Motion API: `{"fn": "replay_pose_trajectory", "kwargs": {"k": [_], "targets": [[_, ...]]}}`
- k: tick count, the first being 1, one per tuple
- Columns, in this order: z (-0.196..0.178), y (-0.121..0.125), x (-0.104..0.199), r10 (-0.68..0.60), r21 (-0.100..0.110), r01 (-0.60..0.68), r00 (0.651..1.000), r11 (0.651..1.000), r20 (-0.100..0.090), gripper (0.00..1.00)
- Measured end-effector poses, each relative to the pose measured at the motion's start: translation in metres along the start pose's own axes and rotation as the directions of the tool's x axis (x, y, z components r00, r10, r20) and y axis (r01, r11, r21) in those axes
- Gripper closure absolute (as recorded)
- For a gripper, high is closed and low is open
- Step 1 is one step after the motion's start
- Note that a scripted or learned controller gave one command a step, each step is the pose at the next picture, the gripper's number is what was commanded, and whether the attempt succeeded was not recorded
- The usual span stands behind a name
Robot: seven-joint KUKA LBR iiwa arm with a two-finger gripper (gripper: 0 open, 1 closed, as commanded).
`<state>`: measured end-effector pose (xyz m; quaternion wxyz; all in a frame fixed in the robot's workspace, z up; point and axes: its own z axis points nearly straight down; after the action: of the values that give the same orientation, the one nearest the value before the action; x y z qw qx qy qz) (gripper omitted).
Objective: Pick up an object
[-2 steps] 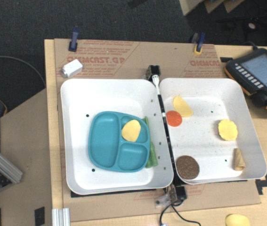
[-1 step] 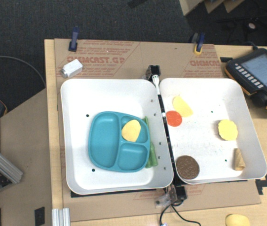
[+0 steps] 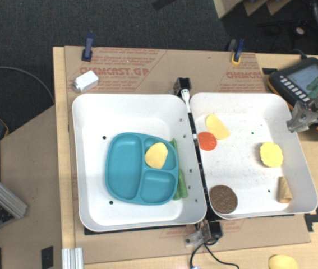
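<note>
— Biggest first? Brown cardboard-covered tabletop (image 3: 147,66), carrying two shallow white bins side by side: left white bin (image 3: 91,150) and right white bin (image 3: 248,108), touching along the middle seam.

— And inside the left one? Teal plastic divided tray (image 3: 128,170), lying flat, with a pale yellow rounded food piece (image 3: 156,156) sitting in its upper right compartment. Thin green strip (image 3: 179,178) wedged along the tray's right edge.

— Right bin? Dark brown round disc (image 3: 224,199) near the front rim. Yellow round flat piece (image 3: 271,154) towards the right wall. Yellow elongated piece (image 3: 217,126) near the left wall, touching or just above an orange-red round piece (image 3: 207,142). Small tan wedge-shaped block (image 3: 284,189) at the front right corner.

— The hand? Grey hand (image 3: 304,116) at the right bin's right rim, beyond the wall, above and to the right of the yellow round flat piece, apart from it. Nothing visible between the fingers; spread or pressed together, cannot tell. Other pieces well apart from it, further left.

— Smallest bits? White small block (image 3: 86,81) on the cardboard behind the left bin.
</note>
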<state>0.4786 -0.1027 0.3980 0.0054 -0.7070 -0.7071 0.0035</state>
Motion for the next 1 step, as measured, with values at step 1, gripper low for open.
{"fn": "replay_pose_trajectory", "kwargs": {"k": [1], "targets": [[-0.1200,0.0000,0.1206,-0.014,-0.028,0.014,1.000,0.999,-0.001,1.00]]}}
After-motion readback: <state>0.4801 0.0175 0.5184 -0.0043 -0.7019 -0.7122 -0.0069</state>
